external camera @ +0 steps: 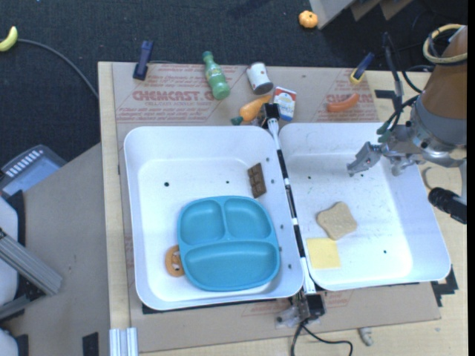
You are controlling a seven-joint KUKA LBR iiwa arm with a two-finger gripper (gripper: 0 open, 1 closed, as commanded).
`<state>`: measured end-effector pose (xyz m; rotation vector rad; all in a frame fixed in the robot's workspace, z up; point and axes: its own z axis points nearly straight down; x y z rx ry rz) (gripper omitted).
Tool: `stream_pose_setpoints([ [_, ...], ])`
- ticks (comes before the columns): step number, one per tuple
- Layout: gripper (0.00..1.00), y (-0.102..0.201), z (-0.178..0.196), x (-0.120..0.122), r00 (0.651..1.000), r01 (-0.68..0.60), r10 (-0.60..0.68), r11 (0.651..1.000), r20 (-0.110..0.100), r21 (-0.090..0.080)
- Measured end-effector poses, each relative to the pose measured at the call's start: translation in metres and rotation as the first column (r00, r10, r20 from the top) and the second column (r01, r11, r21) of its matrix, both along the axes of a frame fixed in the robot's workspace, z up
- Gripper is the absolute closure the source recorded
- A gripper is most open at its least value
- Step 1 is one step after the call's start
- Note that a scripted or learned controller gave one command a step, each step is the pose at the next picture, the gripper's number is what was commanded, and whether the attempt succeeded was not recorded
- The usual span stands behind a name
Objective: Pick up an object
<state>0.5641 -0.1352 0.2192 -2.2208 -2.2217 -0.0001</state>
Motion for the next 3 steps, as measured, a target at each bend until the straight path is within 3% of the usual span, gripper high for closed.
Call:
stream_pose_setpoints([
  [1,0.00,0.015,-0.133,-0.037,1.000,0.000,0.000,1.000,0.003,-0.001],
  [2,0.00,0.025,-0.132,-0.045,1.000,0.002,-0.002,1.000,0.005,-0.001],
  [3,1.00,0.024,-0.118,-0.041,1.000,0.004,-0.004,1.000,0.020,-0.005],
])
